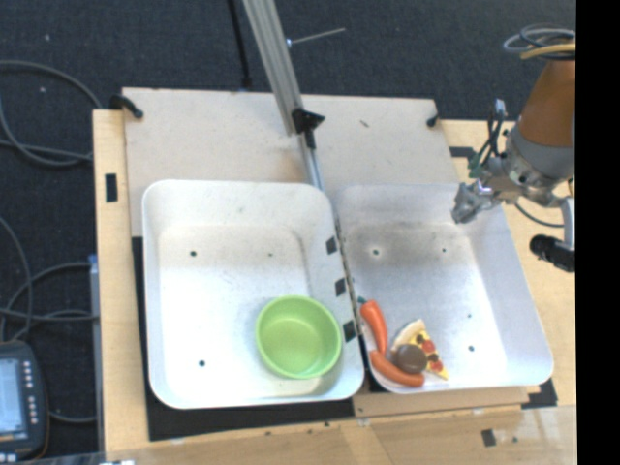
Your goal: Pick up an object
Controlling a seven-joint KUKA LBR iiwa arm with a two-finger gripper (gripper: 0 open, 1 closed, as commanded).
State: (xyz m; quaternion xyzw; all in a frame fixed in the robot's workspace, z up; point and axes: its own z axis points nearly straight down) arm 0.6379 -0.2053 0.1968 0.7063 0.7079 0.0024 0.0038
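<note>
The arm [544,114] comes in from the right side and stays at the upper right part of the view. Its orange band is at the top, then the grey wrist below it, and the gripper [469,204] points down and to the left. The gripper is over the far right corner of the right bin [504,269], near the rim. I cannot tell how the jaws stand, because they are small and blurred against the grey floor of the bin. Nothing is seen between them.

There are two white bins, side by side. The left bin [194,260] has one thing in it: a green bowl [298,335], upright, in the near right part, close to the wall that it shares with the other bin.

The right bin has a small group of things in its near left corner, well apart from the gripper. I count one carrot [375,324], orange, lying almost along the left wall. Below it is one sausage [397,370], red-orange, lying along the near rim. Between them is one pizza slice [420,341], yellow with red spots, and one dark round thing [412,357] that touches the slice and the sausage. What this dark thing is, I cannot tell.

One metal rail [278,56] goes up from between the bins.
</note>
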